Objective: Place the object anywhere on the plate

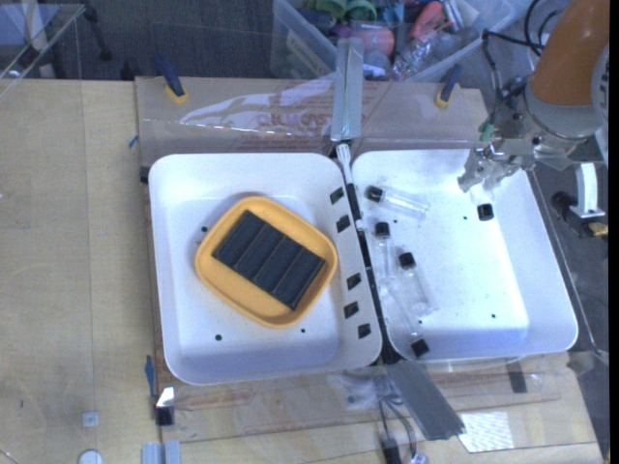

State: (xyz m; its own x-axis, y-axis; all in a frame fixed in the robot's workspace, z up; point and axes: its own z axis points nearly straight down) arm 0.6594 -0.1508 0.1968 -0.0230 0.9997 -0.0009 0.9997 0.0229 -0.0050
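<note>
- Two shallow white bins sit side by side on the wooden surface point(68, 259): the left bin point(184, 346) and the right bin point(542, 307), meeting at a central divider.
- Plate: a yellow-orange plate point(215, 264) with rounded corners lies in the left bin, rotated at a slant to the bin walls. A dark ribbed insert point(269, 254) covers its centre.
- Objects: several small clear vials with black caps lie in the right bin, near its left wall. One vial point(397, 202) lies toward the far side. A second vial point(385, 249) lies just below it, a third vial point(411, 278) is nearer the middle, and a fourth vial point(416, 341) rests by the near edge. All are well apart from the plate, in the other bin.
- One small black piece point(486, 213) lies alone toward the far right of the right bin.
- Arm: the grey arm with its orange band point(571, 46) enters at upper right.
- Tool: the tool point(481, 170) is positioned over the far right part of the right bin, near the black piece. Nothing is seen between its fingers; how far apart they stand cannot be told at this resolution.
- Background: a clear tub point(290, 27) of mixed coloured items stands beyond the bins.
</note>
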